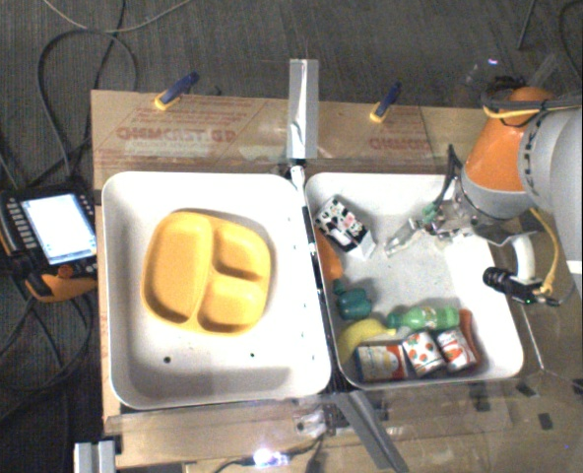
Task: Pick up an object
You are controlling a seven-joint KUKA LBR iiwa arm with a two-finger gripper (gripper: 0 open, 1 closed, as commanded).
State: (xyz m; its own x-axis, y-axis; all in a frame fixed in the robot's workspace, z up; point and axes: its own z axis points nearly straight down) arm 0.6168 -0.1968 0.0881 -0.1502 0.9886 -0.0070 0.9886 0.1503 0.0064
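Two white bins are seen side by side on the bench. The left bin holds a yellow tray with three compartments, lying flat near its middle. The right bin holds the clutter: a black-and-white box tilted at the upper left, an orange piece against the left wall, a dark green item just below it, a yellow item, a green bottle lying on its side, and three red-and-white cans in a row along the near wall. The arm is seen reaching in from the right. The gripper is held low over bare floor at the bin's upper middle, fingers narrowly parted, nothing seen between them; the box is near, to its left, apart
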